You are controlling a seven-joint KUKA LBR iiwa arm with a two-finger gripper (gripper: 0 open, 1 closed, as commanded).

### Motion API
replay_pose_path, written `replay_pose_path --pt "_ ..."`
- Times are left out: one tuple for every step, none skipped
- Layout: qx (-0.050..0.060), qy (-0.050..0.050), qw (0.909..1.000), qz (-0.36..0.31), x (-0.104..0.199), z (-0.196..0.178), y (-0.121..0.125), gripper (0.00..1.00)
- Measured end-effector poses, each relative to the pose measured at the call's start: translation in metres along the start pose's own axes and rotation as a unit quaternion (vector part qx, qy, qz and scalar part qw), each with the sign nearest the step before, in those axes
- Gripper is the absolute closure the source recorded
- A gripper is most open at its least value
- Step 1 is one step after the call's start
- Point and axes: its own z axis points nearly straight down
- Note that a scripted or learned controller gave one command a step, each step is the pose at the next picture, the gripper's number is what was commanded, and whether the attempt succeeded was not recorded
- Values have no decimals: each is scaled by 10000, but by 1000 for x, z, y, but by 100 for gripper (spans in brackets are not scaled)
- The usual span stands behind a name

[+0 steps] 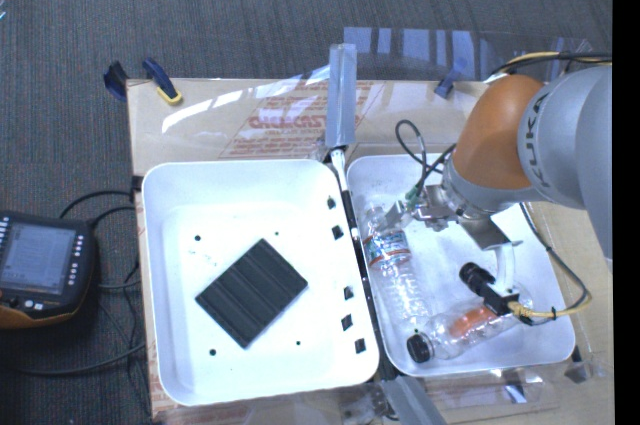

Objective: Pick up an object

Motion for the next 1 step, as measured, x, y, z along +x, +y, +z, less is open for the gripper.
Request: replay_pose_path --pt "-57 3 9973 -730 -9 -2 -14 0"
